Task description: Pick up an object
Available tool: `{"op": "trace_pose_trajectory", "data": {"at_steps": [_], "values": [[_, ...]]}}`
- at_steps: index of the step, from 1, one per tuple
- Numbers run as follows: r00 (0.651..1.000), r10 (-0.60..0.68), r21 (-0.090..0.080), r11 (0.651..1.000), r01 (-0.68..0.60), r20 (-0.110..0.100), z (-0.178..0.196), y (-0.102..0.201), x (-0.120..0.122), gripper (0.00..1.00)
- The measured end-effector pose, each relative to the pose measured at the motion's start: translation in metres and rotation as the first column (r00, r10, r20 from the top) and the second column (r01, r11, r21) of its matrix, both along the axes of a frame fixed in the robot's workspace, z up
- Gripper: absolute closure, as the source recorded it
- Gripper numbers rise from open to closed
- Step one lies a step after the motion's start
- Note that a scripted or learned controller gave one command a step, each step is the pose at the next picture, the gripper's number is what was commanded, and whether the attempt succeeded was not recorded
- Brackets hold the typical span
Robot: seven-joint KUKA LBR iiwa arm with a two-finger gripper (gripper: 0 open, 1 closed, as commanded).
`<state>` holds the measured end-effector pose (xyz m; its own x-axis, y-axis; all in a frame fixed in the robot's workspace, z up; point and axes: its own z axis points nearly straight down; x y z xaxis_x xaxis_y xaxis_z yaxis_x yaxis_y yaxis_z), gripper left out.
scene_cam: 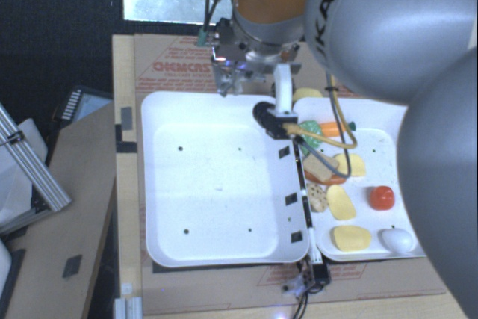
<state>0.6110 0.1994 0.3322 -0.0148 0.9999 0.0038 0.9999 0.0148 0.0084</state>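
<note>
Grey arm's gripper [228, 80] hangs over the far rim of the shallow white left bin [194, 183], near the divider; whether it is apart or together cannot be told. Pickable stuff is all in the shallow white right bin [385, 149]: round red tomato-like ball [382, 196], white egg-shaped lump [396, 239] at the near corner, yellow oval chunk [351, 237] beside it, orange carrot-like stick [332, 129], brown bread-like slice [325, 174].
</note>
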Motion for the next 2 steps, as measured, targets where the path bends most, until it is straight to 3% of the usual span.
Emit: {"op": "trace_pose_trajectory", "data": {"at_steps": [1,2], "values": [[1.000,0.004,0.000,1.000,-0.004,0.002,0.011,0.000,0.000,1.00],[1.000,-0.010,-0.002,1.000,0.010,-0.001,0.031,0.017,0.060,1.00]]}}
